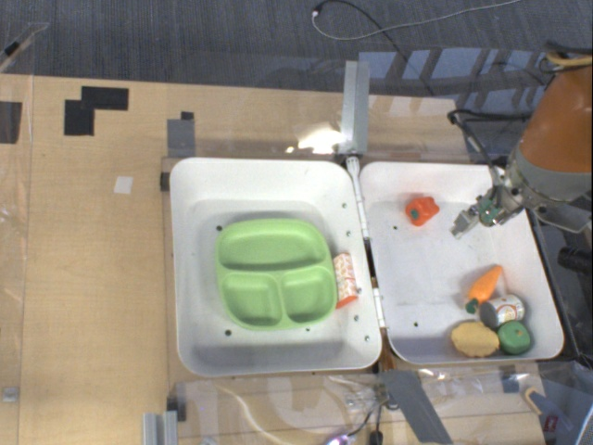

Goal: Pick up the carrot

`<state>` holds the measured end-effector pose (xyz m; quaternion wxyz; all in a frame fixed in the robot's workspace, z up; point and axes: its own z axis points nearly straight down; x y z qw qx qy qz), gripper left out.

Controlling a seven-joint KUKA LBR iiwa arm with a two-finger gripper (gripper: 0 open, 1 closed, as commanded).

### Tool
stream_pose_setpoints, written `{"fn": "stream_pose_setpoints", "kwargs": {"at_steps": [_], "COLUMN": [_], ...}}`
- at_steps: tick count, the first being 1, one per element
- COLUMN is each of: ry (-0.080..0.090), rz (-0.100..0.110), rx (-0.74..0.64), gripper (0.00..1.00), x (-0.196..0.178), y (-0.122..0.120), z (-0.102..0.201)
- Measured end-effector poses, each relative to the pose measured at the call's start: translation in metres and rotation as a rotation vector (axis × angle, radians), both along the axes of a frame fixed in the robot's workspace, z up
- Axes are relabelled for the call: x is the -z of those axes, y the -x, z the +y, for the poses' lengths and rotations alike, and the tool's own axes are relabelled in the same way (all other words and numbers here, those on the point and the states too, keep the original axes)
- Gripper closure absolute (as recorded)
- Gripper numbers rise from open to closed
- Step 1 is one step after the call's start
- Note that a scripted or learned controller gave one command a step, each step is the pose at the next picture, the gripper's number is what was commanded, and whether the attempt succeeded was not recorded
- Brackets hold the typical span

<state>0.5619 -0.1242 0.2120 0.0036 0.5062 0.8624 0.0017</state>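
The carrot is orange, with a green end at its lower left, and lies tilted in the right bin near the lower right. My gripper hangs above the bin's upper right part, up and slightly left of the carrot and clearly apart from it. Its fingers are spread and nothing is between them. The arm's orange band rises at the right edge.
A red-orange pepper-like toy lies left of the gripper. Below the carrot sit a small can, a green round toy and a yellow potato-like toy. The left bin holds a green divided plate and a small packet.
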Motion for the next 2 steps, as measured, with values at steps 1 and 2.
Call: {"fn": "stream_pose_setpoints", "kwargs": {"at_steps": [1,2], "ry": [0.000,0.001], "rz": [0.001,0.004], "rx": [0.000,-0.014], "gripper": [0.00,0.00], "x": [0.000,0.087], "y": [0.000,0.015], "z": [0.000,-0.062]}}
